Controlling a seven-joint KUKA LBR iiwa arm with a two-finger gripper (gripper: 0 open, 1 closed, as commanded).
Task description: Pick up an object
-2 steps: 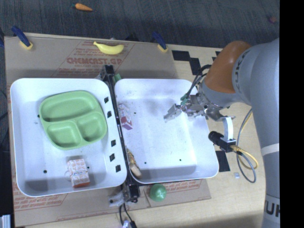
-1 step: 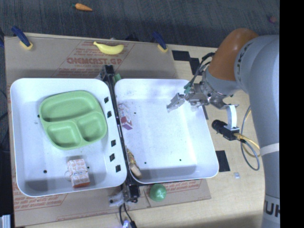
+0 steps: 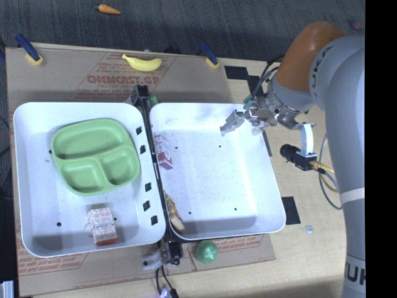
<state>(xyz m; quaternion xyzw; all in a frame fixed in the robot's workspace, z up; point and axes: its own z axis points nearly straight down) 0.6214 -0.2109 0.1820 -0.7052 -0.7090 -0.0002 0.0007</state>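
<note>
My gripper [image 3: 232, 124] hangs over the upper right part of the right bin [image 3: 248, 185], its fingers pointing left with nothing seen between them. A small pink and white packet [image 3: 163, 151] lies at the right bin's left wall. A tan object [image 3: 174, 218] rests in that bin's lower left corner. In the left bin [image 3: 31, 185] a green divided tray [image 3: 95, 155] sits near the top, and a small red and white box [image 3: 102, 225] lies below it.
A yellow banana [image 3: 142, 61] lies on the cardboard behind the bins. A green ball [image 3: 206, 251] sits on the bench in front of the right bin. An orange item [image 3: 109, 9] lies on the dark floor beyond. Blue clamps [image 3: 29, 49] hold the cardboard.
</note>
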